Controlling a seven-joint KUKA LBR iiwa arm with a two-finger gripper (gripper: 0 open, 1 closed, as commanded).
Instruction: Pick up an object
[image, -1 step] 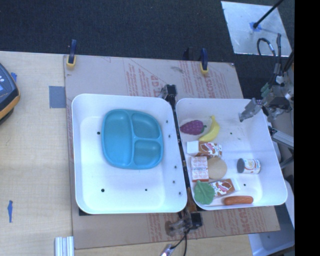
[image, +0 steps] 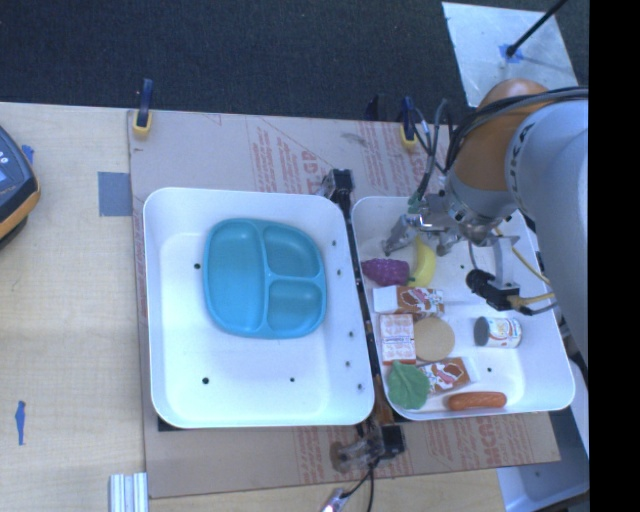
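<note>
Pale wooden surface (image: 70, 330) under brown cardboard (image: 300, 150) carried two white bins, dark carpet (image: 250, 45) behind.

Over the right bin (image: 545, 385) the pincer (image: 425, 232) hung with fingers spread wide, holding nothing; a yellow banana (image: 425, 265) lay just below it and a purple piece (image: 385, 270) beside that. Farther off lay a round cookie (image: 434, 338) and a sausage (image: 476, 401). Well away, the left bin (image: 250, 400) held a blue divided plate (image: 265, 277). Small packets were too blurred to read; the arm hid the bin's far corner.
</note>
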